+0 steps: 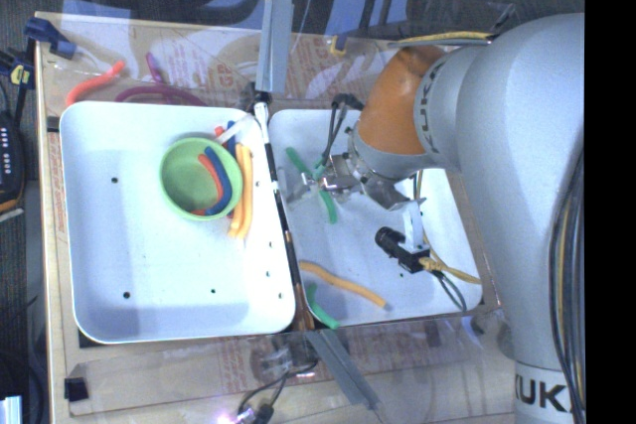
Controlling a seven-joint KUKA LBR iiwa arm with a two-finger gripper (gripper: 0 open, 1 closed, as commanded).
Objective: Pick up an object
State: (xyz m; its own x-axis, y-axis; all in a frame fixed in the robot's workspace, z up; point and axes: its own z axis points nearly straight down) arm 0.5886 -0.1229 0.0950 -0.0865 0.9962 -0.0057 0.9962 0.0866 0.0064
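My gripper (299,182) hangs low over the left part of the right bin (449,213), close to the divider between the bins. Behind it is the orange band of the wrist (393,114). A short green stick (297,160) lies just above the gripper, and another green stick (328,205) lies just to its lower right. Whether either is touched I cannot tell. A long orange strip (344,284) and a curved green piece (320,309) lie near the bin's front edge.
The left bin (119,243) holds a green bowl (192,176) with red and blue pieces inside and an orange stick (244,199) beside it. The grey arm covers the right bin's far side. A black connector with cables (397,249) hangs over the right bin.
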